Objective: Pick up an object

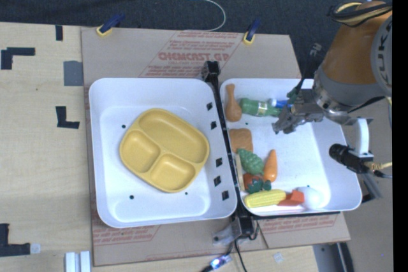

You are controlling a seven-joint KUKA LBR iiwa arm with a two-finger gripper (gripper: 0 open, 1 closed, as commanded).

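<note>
Starting at the left, the yellow tray point(164, 150) lies alone in the left bin point(105, 200), well apart from the arm, so it is an unlikely target and an awkward one: broad and flat, it gives two fingers little to close on. In the right bin point(338, 200) the toys crowd the left wall: a drumstick point(232, 105), a bottle point(259, 107), bread point(240, 138), broccoli point(250, 162), a carrot point(271, 165), and corn point(264, 199) by the front edge. The tool point(288, 122) hangs just right of the bottle's cap end, over bare bin floor; whether it is apart or together I cannot tell, and nothing shows between its tips. Coming straight down here would likely meet only floor. Aiming at the bottle risks a roll, since it lies on its side, or a nudge into the drumstick. Reaching further left risks striking the bin wall.
</note>
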